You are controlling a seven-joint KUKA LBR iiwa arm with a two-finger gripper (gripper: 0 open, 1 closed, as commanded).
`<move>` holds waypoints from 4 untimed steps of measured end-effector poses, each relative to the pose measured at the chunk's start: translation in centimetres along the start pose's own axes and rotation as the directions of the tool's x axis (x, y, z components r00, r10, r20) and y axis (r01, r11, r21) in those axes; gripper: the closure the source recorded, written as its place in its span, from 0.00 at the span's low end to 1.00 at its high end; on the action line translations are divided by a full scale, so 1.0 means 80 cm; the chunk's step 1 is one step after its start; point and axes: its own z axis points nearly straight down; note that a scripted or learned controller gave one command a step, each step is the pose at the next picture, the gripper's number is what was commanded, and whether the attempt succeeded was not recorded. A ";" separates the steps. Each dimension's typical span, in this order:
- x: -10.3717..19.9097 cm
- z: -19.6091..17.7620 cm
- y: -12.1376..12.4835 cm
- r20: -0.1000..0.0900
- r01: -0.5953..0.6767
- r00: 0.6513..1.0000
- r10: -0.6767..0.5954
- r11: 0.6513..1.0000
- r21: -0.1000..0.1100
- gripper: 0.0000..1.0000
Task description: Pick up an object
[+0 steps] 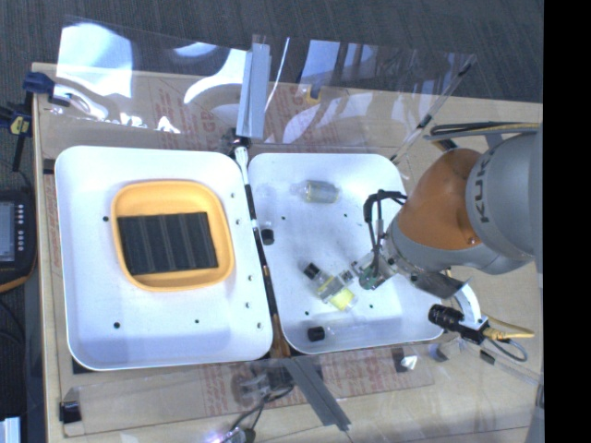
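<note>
Hovering low in the right bin, gripper sits at the end of the grey and orange arm.

Item 1: yellow piece. Small, pale yellow, partly see-through, lying on the bin floor just beside the jaws, on their left and a little toward the front rim. Whether it touches them cannot be told. Likely the nearest candidate for the pick.

Item 2: black bit. Small, dark, a little farther left of the jaws.

Item 3: black block. Small, near the front rim, beyond the yellow piece.

Item 4: clear capsule. Rounded, glassy, well apart from the jaws, toward the back of the bin.

Item 5: yellow tray with a dark ribbed insert, in the left bin, farthest from the jaws.

Jaw state: too small and blurred to tell how far open, or whether anything is gripped.

Progress, as judged: approach made; no object seen lifted; grasp and lift remain.
</note>
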 end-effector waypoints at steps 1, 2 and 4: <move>0.000 -0.012 0.001 -0.001 0.006 1.000 -0.006 1.000 0.001 1.00; -0.004 -0.068 0.077 0.001 -0.150 0.989 0.150 0.989 0.000 1.00; 0.025 -0.103 0.231 0.002 -0.114 0.993 0.114 0.993 -0.003 1.00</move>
